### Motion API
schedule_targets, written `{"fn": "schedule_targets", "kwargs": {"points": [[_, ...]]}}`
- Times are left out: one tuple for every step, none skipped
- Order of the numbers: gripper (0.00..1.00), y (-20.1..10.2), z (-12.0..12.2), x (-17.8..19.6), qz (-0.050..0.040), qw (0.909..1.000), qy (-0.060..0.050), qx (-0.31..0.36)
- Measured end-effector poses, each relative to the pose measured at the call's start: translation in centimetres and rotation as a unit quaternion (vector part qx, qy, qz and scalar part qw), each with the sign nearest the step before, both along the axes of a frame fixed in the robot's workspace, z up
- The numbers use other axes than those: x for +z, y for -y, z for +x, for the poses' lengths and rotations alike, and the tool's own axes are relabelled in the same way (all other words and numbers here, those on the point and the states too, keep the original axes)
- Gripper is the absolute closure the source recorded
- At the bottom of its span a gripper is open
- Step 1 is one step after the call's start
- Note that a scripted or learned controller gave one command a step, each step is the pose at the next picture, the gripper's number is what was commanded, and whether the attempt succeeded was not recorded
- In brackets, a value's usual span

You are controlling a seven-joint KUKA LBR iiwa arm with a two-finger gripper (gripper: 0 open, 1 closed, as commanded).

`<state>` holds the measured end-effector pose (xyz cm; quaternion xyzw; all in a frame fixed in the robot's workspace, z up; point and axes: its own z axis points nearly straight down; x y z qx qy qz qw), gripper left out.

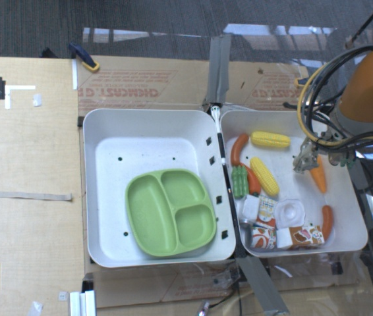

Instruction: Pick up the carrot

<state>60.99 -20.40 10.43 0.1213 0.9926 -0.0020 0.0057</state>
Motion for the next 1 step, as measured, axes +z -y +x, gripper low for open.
{"fn": "schedule_targets", "kwargs": {"points": [[1.00,-3.53,2.43,5.39,0.0023,0.9964,-0.002,-0.084]]}}
